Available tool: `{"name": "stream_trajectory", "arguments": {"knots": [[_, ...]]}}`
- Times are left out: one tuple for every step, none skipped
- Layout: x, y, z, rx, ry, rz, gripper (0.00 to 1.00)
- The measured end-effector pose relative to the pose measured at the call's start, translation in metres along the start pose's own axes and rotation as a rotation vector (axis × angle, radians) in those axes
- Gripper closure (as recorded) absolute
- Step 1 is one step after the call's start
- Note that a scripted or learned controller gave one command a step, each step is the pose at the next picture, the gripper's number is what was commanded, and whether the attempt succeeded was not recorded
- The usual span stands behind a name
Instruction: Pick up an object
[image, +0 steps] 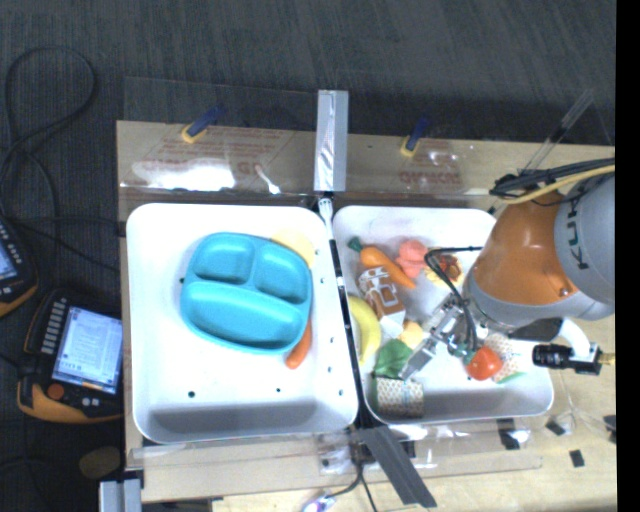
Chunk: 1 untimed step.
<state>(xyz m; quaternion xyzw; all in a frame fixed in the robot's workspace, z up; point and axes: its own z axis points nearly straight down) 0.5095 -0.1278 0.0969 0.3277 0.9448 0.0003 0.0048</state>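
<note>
My gripper hangs low in the right bin, under the arm's orange wrist band. It points down-left toward a green object and its tip sits at that object's right edge. A red tomato-like ball lies just to the gripper's right. A yellow banana lies to its left, along the bin's left wall. Behind the gripper are a brown and white box, an orange carrot and a pink object. Nothing visibly hangs from the gripper.
A grey patterned piece lies at the right bin's front wall. The left bin holds a blue divided plate, with an orange piece at its lower right edge and a yellow one behind it.
</note>
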Motion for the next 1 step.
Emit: {"name": "stream_trajectory", "arguments": {"knots": [[0.0193,0.0215,0.005,-0.003,-0.01,0.29,0.0]]}}
